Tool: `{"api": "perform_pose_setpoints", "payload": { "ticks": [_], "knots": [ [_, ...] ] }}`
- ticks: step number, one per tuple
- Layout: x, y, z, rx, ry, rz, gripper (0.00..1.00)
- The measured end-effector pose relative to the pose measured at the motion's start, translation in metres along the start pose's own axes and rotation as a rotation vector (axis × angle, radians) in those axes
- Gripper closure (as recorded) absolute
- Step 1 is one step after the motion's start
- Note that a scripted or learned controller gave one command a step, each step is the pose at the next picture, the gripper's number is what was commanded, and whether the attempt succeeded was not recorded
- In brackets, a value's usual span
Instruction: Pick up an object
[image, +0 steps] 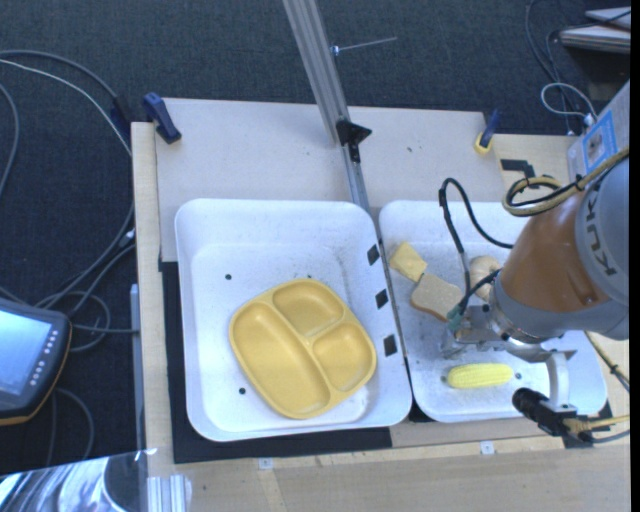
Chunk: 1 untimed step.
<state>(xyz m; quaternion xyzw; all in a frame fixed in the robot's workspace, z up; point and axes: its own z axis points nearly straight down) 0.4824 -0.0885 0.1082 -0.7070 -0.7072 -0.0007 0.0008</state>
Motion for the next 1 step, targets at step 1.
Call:
{"api": "perform_pose_setpoints", "payload": {
  "ticks": [1],
  "knots": [
    [-0.0061, 0.0036, -0.0449, -0.006, -0.003, -0.001, 1.00]
  ]
}}
